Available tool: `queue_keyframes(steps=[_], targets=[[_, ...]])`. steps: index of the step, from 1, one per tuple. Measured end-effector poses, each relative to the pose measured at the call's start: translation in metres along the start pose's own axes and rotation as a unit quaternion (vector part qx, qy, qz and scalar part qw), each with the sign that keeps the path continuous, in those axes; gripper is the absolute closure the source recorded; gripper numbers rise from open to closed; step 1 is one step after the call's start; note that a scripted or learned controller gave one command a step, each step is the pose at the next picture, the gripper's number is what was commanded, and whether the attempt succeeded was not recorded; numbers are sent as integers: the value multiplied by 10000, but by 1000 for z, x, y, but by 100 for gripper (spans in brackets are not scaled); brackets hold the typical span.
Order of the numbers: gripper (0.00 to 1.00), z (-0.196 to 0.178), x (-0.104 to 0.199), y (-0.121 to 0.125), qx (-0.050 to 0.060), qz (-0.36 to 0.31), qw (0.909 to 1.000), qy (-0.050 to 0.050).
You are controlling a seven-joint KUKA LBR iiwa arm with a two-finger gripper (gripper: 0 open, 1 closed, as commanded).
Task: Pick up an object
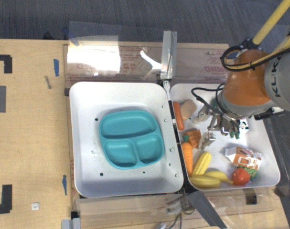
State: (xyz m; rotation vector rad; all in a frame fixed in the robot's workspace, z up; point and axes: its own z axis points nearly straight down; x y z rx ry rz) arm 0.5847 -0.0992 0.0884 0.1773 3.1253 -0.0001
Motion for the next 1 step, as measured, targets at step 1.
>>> queue_keyframes(steps=[1], targets=[[0,1,-10,-17,-3,-2157,9765,-4]])
